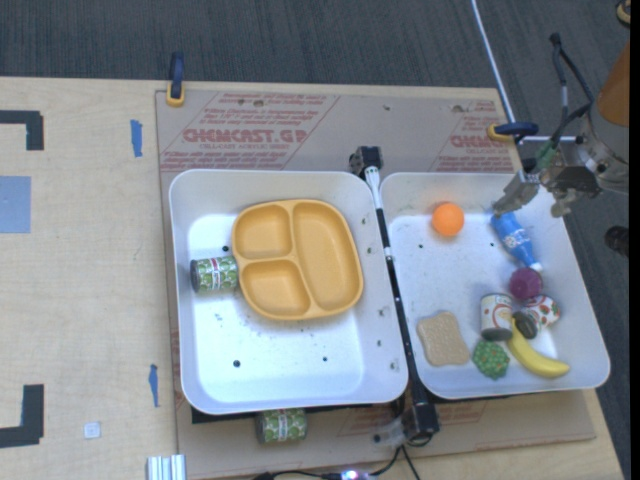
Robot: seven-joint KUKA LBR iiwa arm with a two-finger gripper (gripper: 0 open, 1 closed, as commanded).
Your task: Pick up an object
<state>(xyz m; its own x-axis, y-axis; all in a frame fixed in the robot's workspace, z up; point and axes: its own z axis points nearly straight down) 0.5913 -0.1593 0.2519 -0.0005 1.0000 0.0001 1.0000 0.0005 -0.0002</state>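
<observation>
Blue plastic bottle (pixel 516 238) lay tilted in the right white bin (pixel 590 318), near its far right side, cap end toward the purple ball (pixel 526 284). My hand (pixel 541 190) hung just above the bottle's upper end, two fingers spread apart, nothing between them. Orange ball (pixel 448 219) sat to the left of the bottle, apart from it. Nearer the front of that bin: small printed can (pixel 495 313), yellow banana (pixel 537 356), green knobbly ball (pixel 491 359), slice of toast (pixel 442 338), crowded together. Left white bin (pixel 200 368) held a yellow three-section plate (pixel 297 258) with a green-labelled can (pixel 214 274) touching its left edge. Another green-labelled can (pixel 281 426) lay on the desk (pixel 80 268) in front of the left bin.
</observation>
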